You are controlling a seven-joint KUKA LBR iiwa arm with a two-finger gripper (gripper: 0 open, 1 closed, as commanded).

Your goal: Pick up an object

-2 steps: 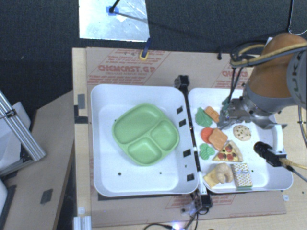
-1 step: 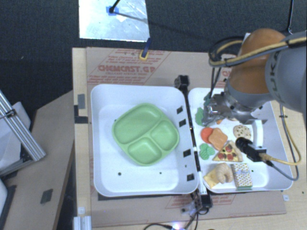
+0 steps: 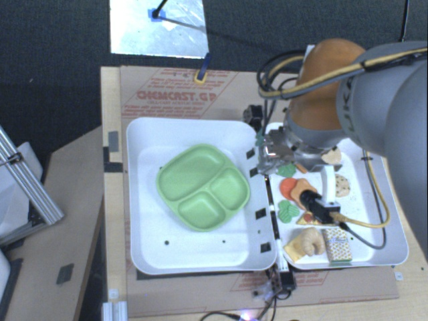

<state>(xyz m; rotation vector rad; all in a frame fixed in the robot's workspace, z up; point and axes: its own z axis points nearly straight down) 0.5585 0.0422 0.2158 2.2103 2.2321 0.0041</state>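
The right bin point(image 3: 394, 246) holds several toy foods. Among them are a red-orange piece point(image 3: 289, 188), a green leafy piece point(image 3: 288, 211) and a tan chunk point(image 3: 306, 242). There are also a patterned block point(image 3: 338, 247) and a speckled cookie point(image 3: 342, 186). My gripper point(image 3: 275, 154) hangs over the bin's upper left corner, just above a small green piece point(image 3: 287, 170). The grey arm and orange band cover the back of that bin. Nothing can be seen held.
The left bin point(image 3: 144, 246) carries a light green divided plate point(image 3: 202, 187) in its middle. A black divider with clips point(image 3: 271, 212) runs between the bins. Cardboard point(image 3: 174, 92) lies under both bins, and a metal frame point(image 3: 27, 186) stands at far left.
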